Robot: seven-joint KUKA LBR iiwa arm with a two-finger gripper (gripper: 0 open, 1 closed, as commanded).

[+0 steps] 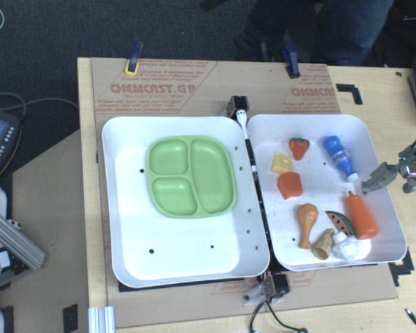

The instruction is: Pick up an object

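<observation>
Glossy plastic bins (125, 207) & green tray (192, 175), matt cardboard bench (90, 116).

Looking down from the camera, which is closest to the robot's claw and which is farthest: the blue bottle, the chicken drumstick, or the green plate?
Measured from the gripper at the right bin's right edge:
1. Blue bottle, just to its upper left in the right bin.
2. Chicken drumstick, lower in the middle of that bin.
3. Green plate, across in the left bin.

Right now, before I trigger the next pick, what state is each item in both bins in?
Green divided plate: flat in left bin, compartments bare.
Blue bottle: lying on its side, right bin.
Orange bottle: lying down, near right rim.
Strawberry: loose, untouched.
Yellow wedge: lying flat.
Red block: resting flat.
Drumstick: lying down.
Watermelon slice: lying flat.
Ice cream cone: tipped over.
Gripper: at right rim, holding nothing.
</observation>
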